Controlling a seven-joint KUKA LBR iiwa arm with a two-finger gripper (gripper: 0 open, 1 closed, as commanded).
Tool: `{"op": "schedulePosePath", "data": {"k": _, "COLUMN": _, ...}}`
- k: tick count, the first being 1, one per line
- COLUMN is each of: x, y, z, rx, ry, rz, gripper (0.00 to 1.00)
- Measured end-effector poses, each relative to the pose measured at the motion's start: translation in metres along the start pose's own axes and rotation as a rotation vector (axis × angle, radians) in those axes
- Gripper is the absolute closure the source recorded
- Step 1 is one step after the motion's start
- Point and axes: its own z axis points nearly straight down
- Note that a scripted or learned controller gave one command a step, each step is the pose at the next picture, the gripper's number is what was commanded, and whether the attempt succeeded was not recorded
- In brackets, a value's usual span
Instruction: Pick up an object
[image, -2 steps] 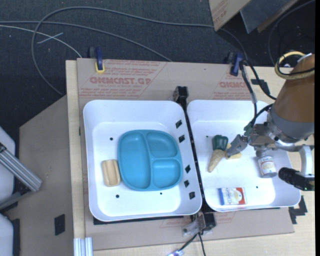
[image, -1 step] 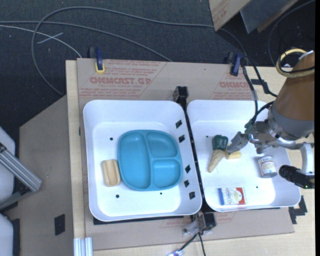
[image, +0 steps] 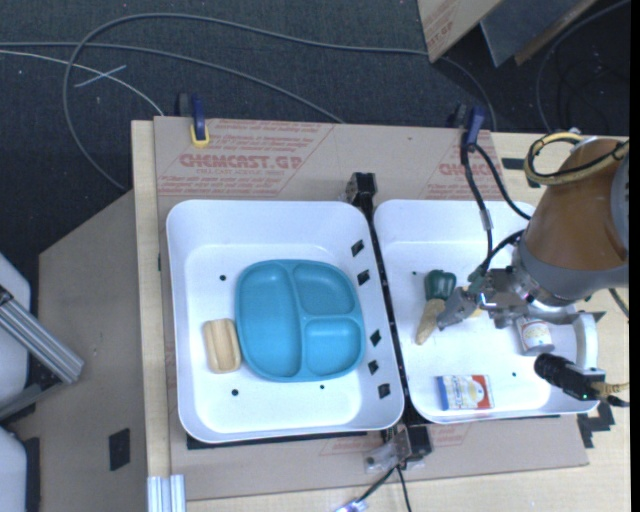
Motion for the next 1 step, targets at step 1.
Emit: {"op": "schedulePosePath", "data": {"k": 1, "x": -0.0038, "y": 0.0022, "z": 0.0438, "rx": -0.001, "ry": -0.001, "rz": 0.0, "gripper": 0.0}}
